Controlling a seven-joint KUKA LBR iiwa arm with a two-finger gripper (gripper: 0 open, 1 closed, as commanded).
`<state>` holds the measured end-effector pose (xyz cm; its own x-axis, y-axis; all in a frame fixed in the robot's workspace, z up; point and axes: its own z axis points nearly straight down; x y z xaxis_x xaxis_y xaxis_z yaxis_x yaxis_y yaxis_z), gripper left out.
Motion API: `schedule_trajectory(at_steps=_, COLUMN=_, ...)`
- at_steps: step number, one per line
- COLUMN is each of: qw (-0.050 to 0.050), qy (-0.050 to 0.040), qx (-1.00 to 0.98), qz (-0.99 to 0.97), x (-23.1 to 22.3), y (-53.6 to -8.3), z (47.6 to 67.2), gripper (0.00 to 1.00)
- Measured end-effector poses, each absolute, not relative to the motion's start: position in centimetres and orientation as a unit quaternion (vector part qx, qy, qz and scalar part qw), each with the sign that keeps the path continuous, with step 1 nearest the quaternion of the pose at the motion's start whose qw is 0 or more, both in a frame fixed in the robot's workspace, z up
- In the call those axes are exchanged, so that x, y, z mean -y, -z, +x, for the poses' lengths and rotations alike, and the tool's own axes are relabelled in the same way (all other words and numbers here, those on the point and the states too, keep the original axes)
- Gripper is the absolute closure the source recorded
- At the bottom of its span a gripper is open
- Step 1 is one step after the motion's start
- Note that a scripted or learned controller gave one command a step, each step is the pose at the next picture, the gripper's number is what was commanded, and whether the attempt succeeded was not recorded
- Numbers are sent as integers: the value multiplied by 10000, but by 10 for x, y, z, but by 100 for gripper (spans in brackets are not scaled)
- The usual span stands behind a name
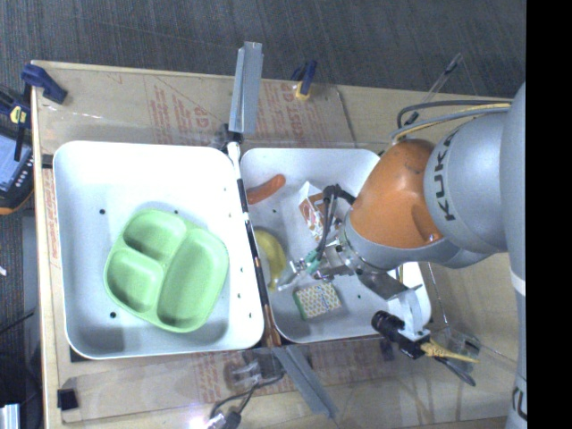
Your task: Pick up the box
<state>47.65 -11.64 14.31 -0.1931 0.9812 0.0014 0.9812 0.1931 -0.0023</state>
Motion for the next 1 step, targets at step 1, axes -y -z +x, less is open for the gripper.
schedule_trajectory(at_steps=1, qw=4, qy=1, qx=7843, qz=-6203, x=144, y=-92, z=477, gripper=0)
